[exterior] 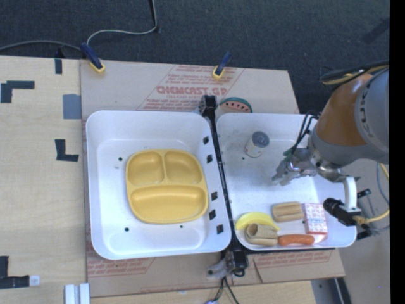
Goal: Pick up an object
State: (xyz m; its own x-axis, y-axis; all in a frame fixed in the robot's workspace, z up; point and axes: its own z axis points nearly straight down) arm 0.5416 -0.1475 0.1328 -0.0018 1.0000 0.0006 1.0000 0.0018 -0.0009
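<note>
The right bin [237, 132] holds a small grey-capped white cylinder [257, 144] near its back. Along its front lie a tan bread-like block [286, 211], a pink-and-white box [314, 219], a yellow banana piece [255, 220], a tan roll [261, 234] and an orange-red sausage [295, 239]. My gripper [286, 171] hangs over the middle of the right bin, above bare floor, right of the cylinder and behind the bread block. Nothing shows between its fingers.
A yellow three-compartment plate [167, 185] lies in the left bin [101, 170]. A black divider with clips [215, 170] runs between the bins. Cardboard [158, 87] lies under both bins, held by yellow clamps [93, 59]. The arm's orange band [338, 116] looms over the right bin's right side.
</note>
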